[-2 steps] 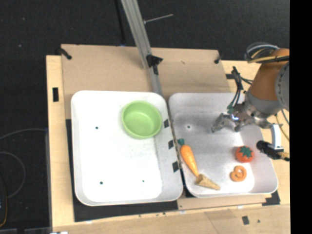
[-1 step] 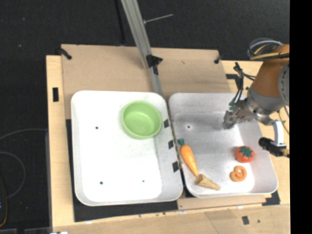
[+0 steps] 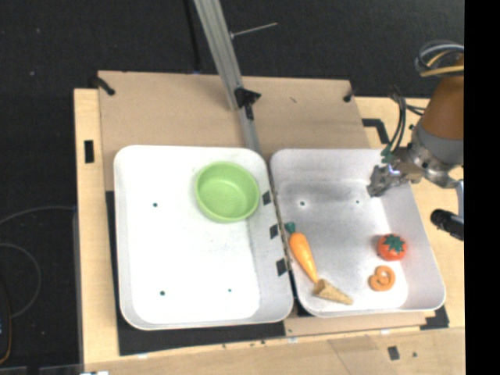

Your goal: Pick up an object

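Green plastic, a shallow bowl [image 3: 227, 191] sits near the upper right corner of the left bin [image 3: 148, 241] on the counter [image 3: 90, 233]. In the right bin [image 3: 328, 186] an orange carrot [image 3: 302, 255] lies along the left wall with a tan cone-shaped piece [image 3: 333, 292] just below its tip, while a red tomato [image 3: 392, 246] and a small orange pretzel [image 3: 382, 278] rest near the right wall. The gripper [image 3: 380, 180] hangs over that bin's upper right part, well apart from every object and holding nothing; how far it is open I cannot tell.

The end effector [image 3: 380, 180] hangs low from the bent wrist, apparently empty.
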